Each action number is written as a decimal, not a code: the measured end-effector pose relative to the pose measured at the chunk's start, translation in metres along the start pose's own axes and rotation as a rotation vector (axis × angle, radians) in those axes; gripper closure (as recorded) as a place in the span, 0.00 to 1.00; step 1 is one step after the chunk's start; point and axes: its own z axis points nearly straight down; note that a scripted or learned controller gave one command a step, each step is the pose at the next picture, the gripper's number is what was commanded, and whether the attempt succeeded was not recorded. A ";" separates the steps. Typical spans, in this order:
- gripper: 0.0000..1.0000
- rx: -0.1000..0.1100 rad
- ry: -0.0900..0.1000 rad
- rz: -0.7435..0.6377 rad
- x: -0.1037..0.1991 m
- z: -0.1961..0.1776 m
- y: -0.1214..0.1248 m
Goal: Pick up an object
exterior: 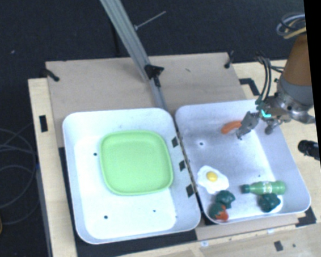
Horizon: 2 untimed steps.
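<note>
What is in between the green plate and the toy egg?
From the camera view, between the green plate and the fried egg lie bare white bin floor and the two bins' touching walls with dark clips.

On the bench (50,165), the left bin (84,218) holds a plate (135,162), while the right bin (237,151) holds a sausage (230,127) behind, a fried egg (212,178) and a bottle (264,188) in front.

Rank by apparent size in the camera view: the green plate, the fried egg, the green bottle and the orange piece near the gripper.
1. Green plate, by far the largest.
2. Fried egg and green bottle: they look too alike in area to rank, the bottle longer, the egg rounder.
3. Orange piece, smallest, beside the gripper.
</note>
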 end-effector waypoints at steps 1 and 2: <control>0.00 0.000 0.000 0.000 0.000 0.000 0.000; 0.00 0.005 0.000 0.000 0.005 0.058 -0.007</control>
